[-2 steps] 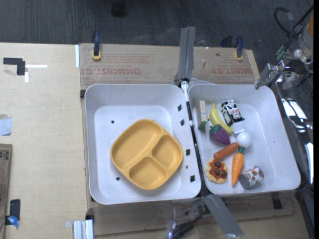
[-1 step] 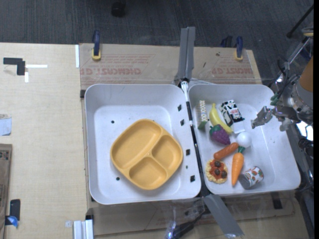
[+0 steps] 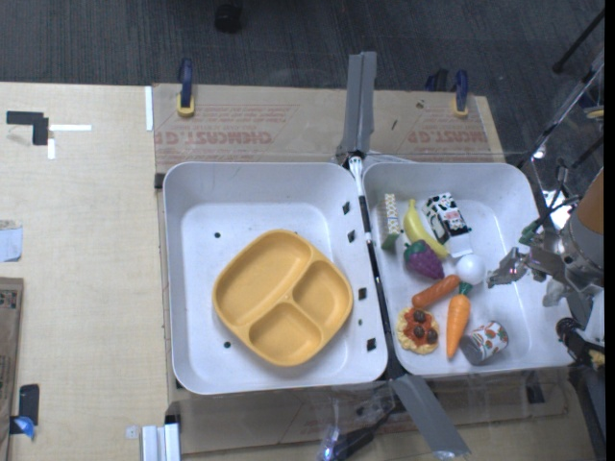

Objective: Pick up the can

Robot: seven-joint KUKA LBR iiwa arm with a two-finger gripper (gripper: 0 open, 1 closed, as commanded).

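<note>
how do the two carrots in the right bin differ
The upper carrot lies nearly flat, pointing left-down, beside the grapes; the lower carrot stands steeper, tip toward the near wall, next to the can. The lower one looks thicker. Both are orange toys with green tops.

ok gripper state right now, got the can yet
Gripper: cannot tell whether open or closed; it hangs over the right bin, holding nothing visible. The can lies on the bin floor.

I see my gripper hovering over the right bin, above the can lying beside two carrots, while the left bin holds a yellow divided plate.
</note>
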